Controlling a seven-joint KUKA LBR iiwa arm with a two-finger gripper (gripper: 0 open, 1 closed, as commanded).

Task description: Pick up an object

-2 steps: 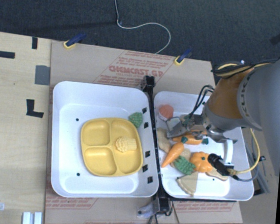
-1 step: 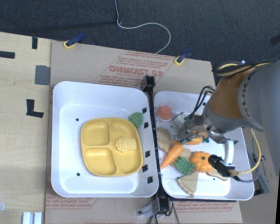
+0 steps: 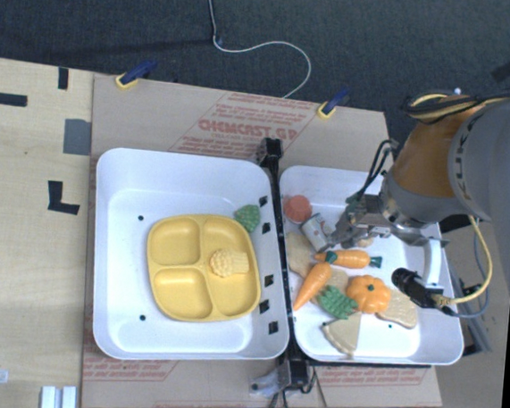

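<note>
Toys fill the right bin (image 3: pixel 438 351), which lies beside the left bin (image 3: pixel 109 229) on a cardboard sheet (image 3: pixel 236 125) over the bench. The arm (image 3: pixel 438 162), grey with an orange band, reaches in from the right and hangs over the right bin's far half.

In the left bin, a yellow plate (image 3: pixel 189 278) with three compartments sits near the middle. A corn cob (image 3: pixel 230 262) rests on it, at the plate's right side, where the compartments meet. A green leafy piece (image 3: pixel 248 217) lies just off the plate's far right corner, near the wall shared with the other bin.

In the right bin, a pumpkin (image 3: pixel 370 293) sits near the middle, with a tan slice (image 3: pixel 402 311) to its right and another tan piece (image 3: pixel 341 334) by the near wall. A large carrot (image 3: pixel 311 286) lies slanted by the left wall, touching a green leaf (image 3: pixel 337 302). A small carrot (image 3: pixel 350 259) lies flat just under the gripper (image 3: pixel 348 239). A reddish ball (image 3: pixel 297 206) sits in the far left corner.

Whether the gripper is spread or closed cannot be told; nothing is seen between its tips.
</note>
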